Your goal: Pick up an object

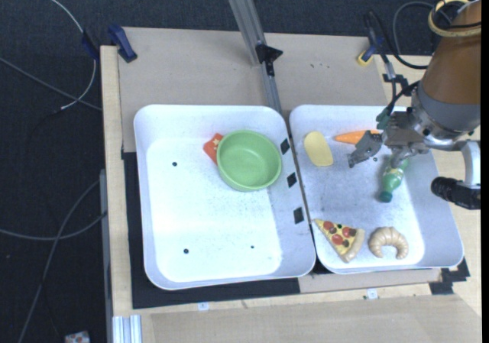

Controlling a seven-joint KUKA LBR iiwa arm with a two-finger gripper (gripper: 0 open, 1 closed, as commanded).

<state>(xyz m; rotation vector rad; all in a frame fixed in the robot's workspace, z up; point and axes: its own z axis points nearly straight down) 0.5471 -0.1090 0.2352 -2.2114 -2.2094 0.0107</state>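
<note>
My gripper (380, 155) hangs over the right bin (336, 204), its two dark fingers spread apart with nothing between them. A green bottle (390, 183) lies just below and right of the fingers. An orange carrot (354, 137) lies just up and left of them, beside a yellow lemon-shaped piece (318, 148). Near the bin's front edge rest a pizza slice (338, 237) and a croissant (388, 242).
In the left bin (191, 227) a green bowl (247, 159) stands at the back right, with a red-orange object (212, 147) partly hidden behind it. A metal pole (244, 5) slants over the bench at the back. Blue clamps (120, 42) hold the board's corners.
</note>
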